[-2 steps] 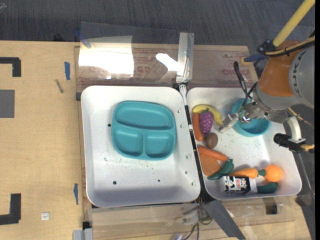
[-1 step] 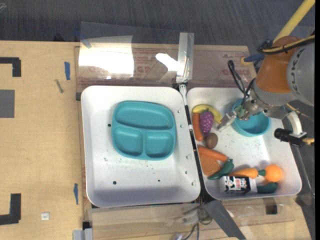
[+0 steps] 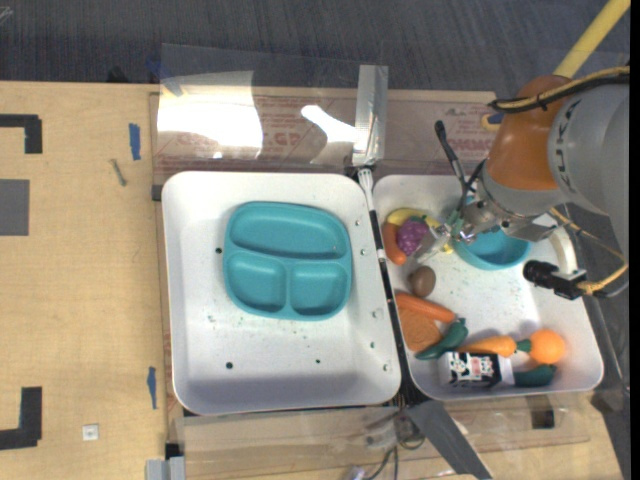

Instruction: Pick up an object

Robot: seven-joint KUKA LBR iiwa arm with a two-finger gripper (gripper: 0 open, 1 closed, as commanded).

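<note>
Tool: the tool [image 3: 462, 223] hung low in the far part of the right bin [image 3: 580, 368]; whether it was released or clenched could not be told.
Toys: purple toy [image 3: 411, 235] just left of the tool, blue bowl [image 3: 497, 250] just right of it, brown ball [image 3: 422, 281] nearer.
Near edge: carrot [image 3: 425, 310], orange [image 3: 547, 347], black-and-white carton [image 3: 471, 368].
Left bin: teal divided plate [image 3: 288, 258] lay in the left bin [image 3: 190, 298].
</note>
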